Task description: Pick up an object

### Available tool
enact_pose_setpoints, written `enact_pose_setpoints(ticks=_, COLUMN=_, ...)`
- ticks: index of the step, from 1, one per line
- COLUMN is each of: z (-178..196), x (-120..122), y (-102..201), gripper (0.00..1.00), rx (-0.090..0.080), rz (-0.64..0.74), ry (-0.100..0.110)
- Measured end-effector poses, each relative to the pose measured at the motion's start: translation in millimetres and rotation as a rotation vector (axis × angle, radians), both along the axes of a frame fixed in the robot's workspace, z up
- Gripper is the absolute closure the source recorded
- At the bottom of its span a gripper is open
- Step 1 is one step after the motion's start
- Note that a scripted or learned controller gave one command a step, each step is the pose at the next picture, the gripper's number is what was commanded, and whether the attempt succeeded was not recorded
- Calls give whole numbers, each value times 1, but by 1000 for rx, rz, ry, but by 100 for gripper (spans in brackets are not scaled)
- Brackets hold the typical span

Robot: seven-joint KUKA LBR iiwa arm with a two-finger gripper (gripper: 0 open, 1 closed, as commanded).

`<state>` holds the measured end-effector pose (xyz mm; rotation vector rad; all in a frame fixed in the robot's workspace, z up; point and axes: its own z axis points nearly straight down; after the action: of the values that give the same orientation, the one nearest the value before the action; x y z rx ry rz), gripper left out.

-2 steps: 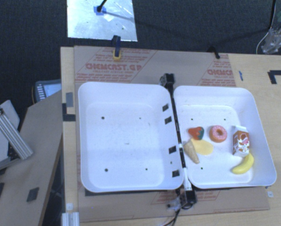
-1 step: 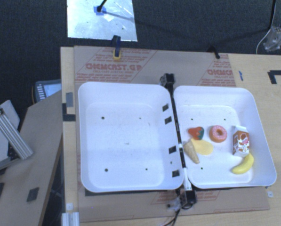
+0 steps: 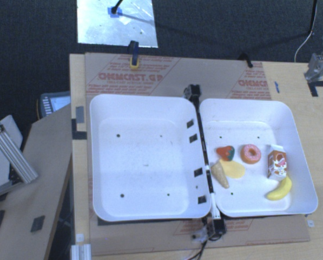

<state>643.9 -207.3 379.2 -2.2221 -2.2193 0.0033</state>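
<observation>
Hand [image 3: 319,67] is hanging at the far right edge, over the tabletop [image 3: 291,75] beyond the right bin [image 3: 258,112] (open or closed: cannot tell). Lying in that bin: doughnut [image 3: 251,154], strawberry [image 3: 225,153], small carton [image 3: 277,164], banana [image 3: 279,189], cone [image 3: 221,175] touching a yellow disc [image 3: 235,170].
</observation>
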Motion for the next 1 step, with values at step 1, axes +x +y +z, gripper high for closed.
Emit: enact_pose_setpoints(ticks=1, z=14, x=2, y=0, gripper=100, rx=-3, rz=3, ry=-10)
